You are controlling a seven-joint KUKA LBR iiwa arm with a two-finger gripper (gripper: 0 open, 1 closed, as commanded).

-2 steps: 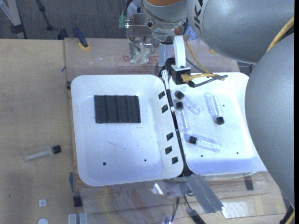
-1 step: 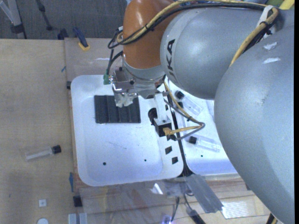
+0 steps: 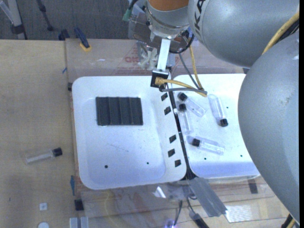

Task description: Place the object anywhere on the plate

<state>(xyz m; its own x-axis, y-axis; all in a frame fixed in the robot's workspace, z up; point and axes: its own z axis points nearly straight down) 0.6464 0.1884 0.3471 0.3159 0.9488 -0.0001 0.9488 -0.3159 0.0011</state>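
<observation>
**Camera view**

- Surface: the bench [image 3: 33,103] is pale wood grain with a matt finish. A grey carpeted floor [image 3: 80,8] lies beyond its far edge. A brown board [image 3: 104,56] lies under the far side of the bins.
- Left bin [image 3: 83,141]: shallow smooth white plastic with rounded corners and a faintly scuffed floor.
- Plate [image 3: 119,111]: black, flat and rectangular, ridged into four strips. It lies in the far half of the left bin, clear of every wall. White floor is open all round it, widest toward the near rim.
- Right bin [image 3: 223,163]: same make. It touches the left bin along a seam lined with black square tabs [image 3: 167,110]. Its right side is covered by the arm [image 3: 256,27], which is grey and bulky.
- Clear vials [image 3: 216,107]: four transparent cylinders with black caps, lying on their sides in the right bin.
  - Two lie close together just beside the seam; whether they touch cannot be told.
  - One lies apart toward the middle of the bin.
  - One lies nearer the near rim.
  - All are well apart from the plate.
- Stray vial [image 3: 42,155]: same type, on the bare bench left of the left bin.
- End effector [image 3: 148,57]: pale, hanging below the orange wrist band. It is over the brown board, just beyond the left bin's far rim and near the seam. Whether it is spread or pressed together cannot be told.
</observation>
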